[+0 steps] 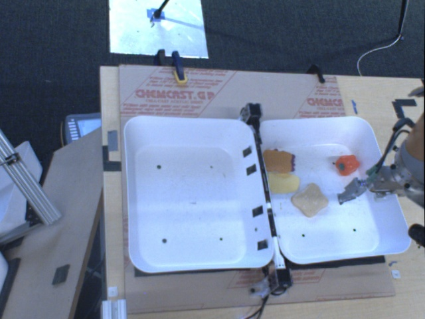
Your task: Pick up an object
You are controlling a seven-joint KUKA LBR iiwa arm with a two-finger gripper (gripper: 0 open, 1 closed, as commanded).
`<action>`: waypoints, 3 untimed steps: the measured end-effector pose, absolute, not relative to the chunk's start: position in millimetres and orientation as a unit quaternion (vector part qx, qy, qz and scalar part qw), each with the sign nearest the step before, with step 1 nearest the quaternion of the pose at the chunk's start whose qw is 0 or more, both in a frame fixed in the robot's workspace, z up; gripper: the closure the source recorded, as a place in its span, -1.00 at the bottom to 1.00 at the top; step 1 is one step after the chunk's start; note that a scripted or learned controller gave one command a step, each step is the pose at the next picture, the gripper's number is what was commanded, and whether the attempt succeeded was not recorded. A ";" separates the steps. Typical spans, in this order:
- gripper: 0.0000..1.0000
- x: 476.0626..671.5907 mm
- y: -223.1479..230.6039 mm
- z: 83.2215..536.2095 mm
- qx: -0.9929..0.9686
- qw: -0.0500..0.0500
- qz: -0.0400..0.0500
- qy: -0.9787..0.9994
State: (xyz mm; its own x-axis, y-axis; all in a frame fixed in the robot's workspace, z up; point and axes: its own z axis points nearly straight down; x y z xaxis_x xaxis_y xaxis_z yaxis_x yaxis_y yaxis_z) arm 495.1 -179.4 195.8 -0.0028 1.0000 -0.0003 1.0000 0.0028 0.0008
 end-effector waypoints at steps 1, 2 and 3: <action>-1.00 508.4 -90.4 284.2 0.702 0.004 0.005 0.712; 1.00 507.2 -96.0 290.3 0.705 0.003 0.002 0.709; 1.00 519.3 27.7 356.2 0.701 0.002 0.005 0.713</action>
